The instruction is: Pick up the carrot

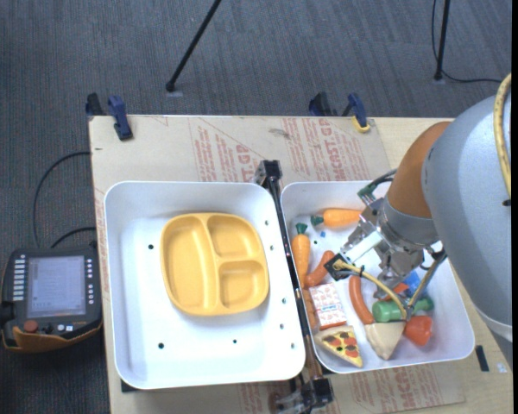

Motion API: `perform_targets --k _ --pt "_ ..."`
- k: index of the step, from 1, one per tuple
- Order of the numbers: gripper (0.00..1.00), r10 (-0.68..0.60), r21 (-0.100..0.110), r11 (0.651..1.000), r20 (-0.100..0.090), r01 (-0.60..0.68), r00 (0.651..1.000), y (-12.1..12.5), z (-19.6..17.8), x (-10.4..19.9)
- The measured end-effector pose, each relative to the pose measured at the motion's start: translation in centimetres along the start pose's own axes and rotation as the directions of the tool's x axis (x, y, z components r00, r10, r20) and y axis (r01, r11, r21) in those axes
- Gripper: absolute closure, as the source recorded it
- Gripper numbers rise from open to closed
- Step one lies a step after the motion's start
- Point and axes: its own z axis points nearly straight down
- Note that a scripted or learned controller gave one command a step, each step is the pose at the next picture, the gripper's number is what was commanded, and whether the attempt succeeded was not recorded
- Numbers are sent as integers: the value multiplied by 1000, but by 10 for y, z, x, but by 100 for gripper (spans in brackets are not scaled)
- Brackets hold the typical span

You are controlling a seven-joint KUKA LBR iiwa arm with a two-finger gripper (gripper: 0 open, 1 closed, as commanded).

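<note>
- The fingers (395,270) hang over the middle of the right-hand bin (445,348), tucked below the grey wrist. I cannot tell whether they are wide or narrow, and nothing can be seen held between them.
- Just under and around them lie a red sausage (356,297), a green piece (399,310), a bit of blue (412,281) and a red piece (420,329).
- The carrot (301,255) lies to the view's left of the fingers, apart from them. It lies lengthwise along the bin's left wall with its green top towards the far side.
- A second carrot (342,217) lies crosswise near the bin's far wall, its green top pointing left.
- A third orange piece (318,271) lies slantwise between the carrot and the fingers.
- Towards the near wall are a small red-and-white box (325,301), a pizza slice (344,346) and a pale wedge (382,340).
- The left-hand bin (138,231) holds a yellow divided plate (216,262), lying flat.
- Both bins sit on the desk (198,145), with blue clamps (119,116) at its far edge.
- A handheld control unit (52,296) lies on the floor to the left.
</note>
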Motion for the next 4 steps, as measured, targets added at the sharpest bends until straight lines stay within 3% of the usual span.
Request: perform_targets --k 1,2,3,4 --pt "0 236 0 972 1 -236 972 29 25 62" --pt "0 30 0 1000 -1 -30 1000 40 25 -28" --pt "0 189 0 982 -2 -189 982 71 25 33" --pt "100 183 2 983 0 -183 983 69 15 34"
